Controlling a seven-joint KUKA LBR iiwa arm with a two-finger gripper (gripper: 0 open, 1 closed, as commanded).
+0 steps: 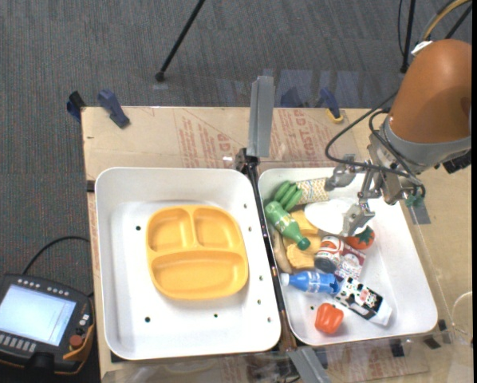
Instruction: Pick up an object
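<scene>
My gripper (356, 219) hangs over the right bin (410, 282), just above a white dish (328, 215) and beside a small red tomato (363, 238). Below it lie a red-and-white can (329, 254), a blue bottle (310, 281), a white tube with a dark printed label (366, 299) and an orange pepper (328, 317). To the left are a green bottle (285, 222), a green vegetable (287, 192) and a corn cob (311, 188). Nothing is seen held in the gripper.
The left bin (119, 214) holds a yellow divided plate (197, 251). A grey upright post (260, 118) stands behind the seam between the bins. Cables loop near the wrist at the right. A teach pendant (35, 319) lies on the floor at the lower left.
</scene>
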